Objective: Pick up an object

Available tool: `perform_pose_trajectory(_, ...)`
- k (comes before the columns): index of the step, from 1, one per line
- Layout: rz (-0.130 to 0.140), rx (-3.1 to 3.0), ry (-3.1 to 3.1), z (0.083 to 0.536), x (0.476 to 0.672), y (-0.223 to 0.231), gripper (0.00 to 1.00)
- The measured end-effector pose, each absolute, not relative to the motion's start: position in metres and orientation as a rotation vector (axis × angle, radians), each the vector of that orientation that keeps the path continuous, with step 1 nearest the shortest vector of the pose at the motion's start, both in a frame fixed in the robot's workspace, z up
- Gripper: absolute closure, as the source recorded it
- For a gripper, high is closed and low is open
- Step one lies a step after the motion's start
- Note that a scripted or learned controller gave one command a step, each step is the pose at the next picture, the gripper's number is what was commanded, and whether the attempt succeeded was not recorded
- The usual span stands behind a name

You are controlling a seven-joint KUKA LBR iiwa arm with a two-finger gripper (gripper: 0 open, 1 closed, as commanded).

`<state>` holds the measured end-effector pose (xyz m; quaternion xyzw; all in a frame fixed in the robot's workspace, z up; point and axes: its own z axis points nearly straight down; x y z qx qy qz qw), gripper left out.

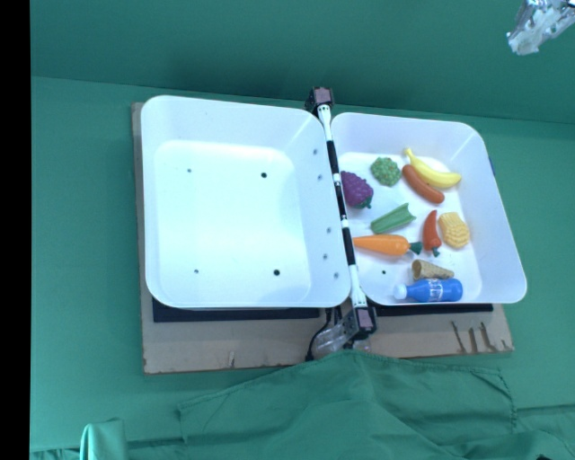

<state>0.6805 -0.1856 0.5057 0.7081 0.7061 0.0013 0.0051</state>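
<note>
The jaws (539, 27) hang high over the far right corner of the bench (81, 225), well apart from the bins, and they look like a small shiny grey lump too blurry to tell if they are spread or pressed together. The bench is covered in smooth green cloth, with a flat brown cardboard sheet (225, 355) under two shallow white bins with round corners. The left bin (162, 269) is smooth plastic with a few small dark dots on its floor. The right bin (499, 260) holds shiny plastic toy food: a curved yellow banana (433, 170) near the far edge, a bumpy green broccoli (385, 171) beside it, a long red sausage (422, 184), a knobbly purple grape bunch (356, 190) by the left wall, a green bean pod (393, 218), a pointy orange carrot (384, 244), a red chilli (432, 231), a bumpy yellow corn (455, 231), a tan cone (431, 269), and a blue bottle (431, 290) lying near the front edge
</note>
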Motion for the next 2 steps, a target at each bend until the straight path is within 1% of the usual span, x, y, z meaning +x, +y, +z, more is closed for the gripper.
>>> perform_pose_trajectory(1,-0.002,2.221,2.216,0.49,0.701,-0.182,1.0)
perform_pose_trajectory(2,0.004,2.217,2.212,0.542,0.7,-0.169,1.0)
